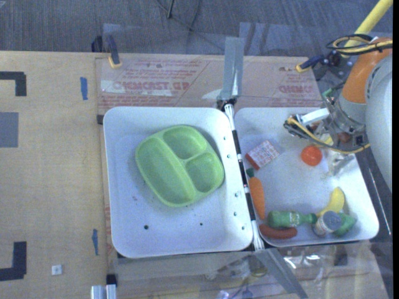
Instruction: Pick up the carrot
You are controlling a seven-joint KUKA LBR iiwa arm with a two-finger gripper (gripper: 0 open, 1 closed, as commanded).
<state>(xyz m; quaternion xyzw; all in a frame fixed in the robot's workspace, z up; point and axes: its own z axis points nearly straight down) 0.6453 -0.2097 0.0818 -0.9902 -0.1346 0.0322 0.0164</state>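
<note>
**Approach Step: Tool Far From Carrot**

Judged as the approach step, with nothing yet lifted; saw the arm reaching in from the right over the far right part of the right bin; placed the tool low by that bin's far right side, just beside an orange ball; could not tell whether open or closed, the tip being blurred among cables and grey metal; saw nothing gripped.

Found the carrot lying flat against the right bin's left wall, long axis running far to near, stalk end far, just near of a small red-and-white packet; well apart from the tool, with bare bin floor between.

Reckoned the next move to call for a traverse leftward and nearer across the bin, a turn of the wrist to set the grip across the carrot's narrow width, then a descent close to the wall; judged the wall itself the likely hindrance to one side of the grip.

Counted on the bench: two white bins; one green divided plate in the left bin; in the right bin one carrot, one packet, one orange ball, one banana, one green bottle, one red sausage, one small can on something green, not clearly made out.
</note>
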